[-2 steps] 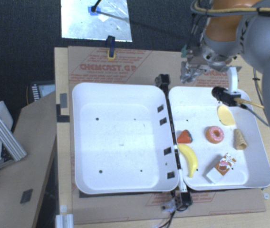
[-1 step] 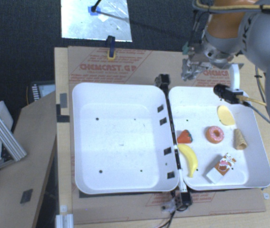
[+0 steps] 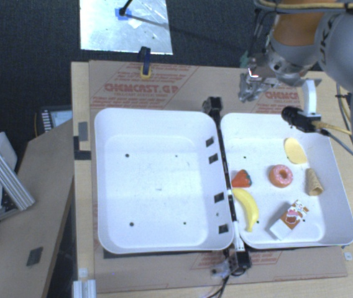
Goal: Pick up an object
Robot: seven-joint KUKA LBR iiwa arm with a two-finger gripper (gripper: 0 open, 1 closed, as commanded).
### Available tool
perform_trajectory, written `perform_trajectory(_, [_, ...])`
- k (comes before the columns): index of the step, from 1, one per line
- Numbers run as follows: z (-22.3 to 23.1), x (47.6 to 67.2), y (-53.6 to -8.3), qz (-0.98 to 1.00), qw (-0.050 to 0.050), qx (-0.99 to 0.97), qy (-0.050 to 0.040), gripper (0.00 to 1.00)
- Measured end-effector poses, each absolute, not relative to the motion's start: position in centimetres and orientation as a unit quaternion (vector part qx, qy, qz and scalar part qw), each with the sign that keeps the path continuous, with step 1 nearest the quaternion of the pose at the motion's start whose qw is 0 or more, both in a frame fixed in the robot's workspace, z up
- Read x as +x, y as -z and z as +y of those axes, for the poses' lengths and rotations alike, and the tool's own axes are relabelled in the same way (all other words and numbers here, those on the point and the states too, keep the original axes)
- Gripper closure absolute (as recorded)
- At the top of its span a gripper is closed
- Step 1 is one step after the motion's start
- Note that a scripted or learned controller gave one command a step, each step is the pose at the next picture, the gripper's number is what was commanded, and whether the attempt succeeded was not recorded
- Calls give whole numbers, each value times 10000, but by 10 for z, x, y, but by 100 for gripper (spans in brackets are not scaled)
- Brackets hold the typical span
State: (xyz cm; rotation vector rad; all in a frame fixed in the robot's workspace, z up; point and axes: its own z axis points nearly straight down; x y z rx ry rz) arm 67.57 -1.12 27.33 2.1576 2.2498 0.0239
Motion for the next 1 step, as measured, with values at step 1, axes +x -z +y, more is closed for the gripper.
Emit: perform_trajectory(1, [-11, 676, -284, 7231, 135, 6906, -84, 100])
